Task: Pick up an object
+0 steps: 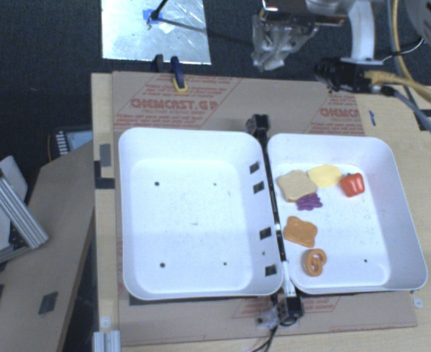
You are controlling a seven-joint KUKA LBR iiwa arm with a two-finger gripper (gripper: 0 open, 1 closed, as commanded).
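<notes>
The right bin holds several small toy foods: a tan bread slice, a yellow piece, a red pepper, a purple grape bunch, an orange piece and a brown pretzel. My gripper hangs high at the top of the view, above the cardboard behind the bins, well away from the objects. Nothing shows between its fingers.
The left bin sits beside the right one, joined along a black clipped seam. A shiny metal plate lies at the back left. Cables run in from the right behind the bins.
</notes>
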